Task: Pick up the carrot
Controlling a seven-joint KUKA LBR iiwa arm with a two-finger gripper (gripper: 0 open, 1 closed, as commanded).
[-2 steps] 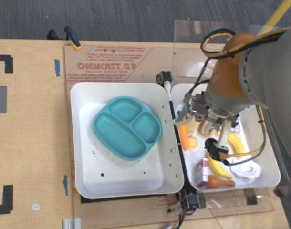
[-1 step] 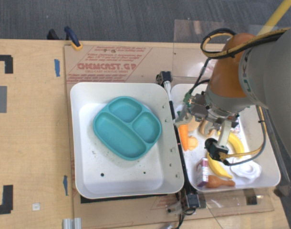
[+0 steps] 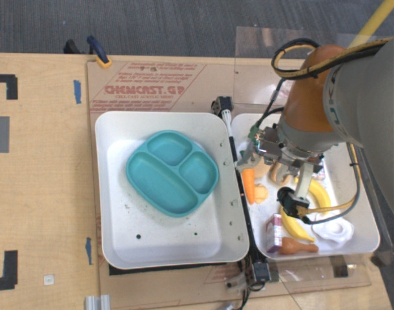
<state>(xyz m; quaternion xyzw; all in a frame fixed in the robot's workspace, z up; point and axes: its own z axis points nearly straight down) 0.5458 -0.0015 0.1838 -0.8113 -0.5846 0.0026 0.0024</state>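
Observation:
The carrot [image 3: 248, 183] is a short orange piece lying upright in the picture, against the left wall of the right bin [image 3: 369, 219]. My gripper [image 3: 288, 177] hangs over the middle of that bin, just to the right of the carrot and slightly above it. The grey wrist with its orange band covers the upper part of the bin. Nothing shows as held.
Around the carrot lie a pale peach piece [image 3: 259, 192], yellow bananas [image 3: 296, 228], a purple item [image 3: 275, 231], a brown-orange piece [image 3: 296, 245] and a white object [image 3: 336, 231]. The left bin [image 3: 108, 173] holds a teal divided plate [image 3: 173, 172]. Black cables loop near the gripper.

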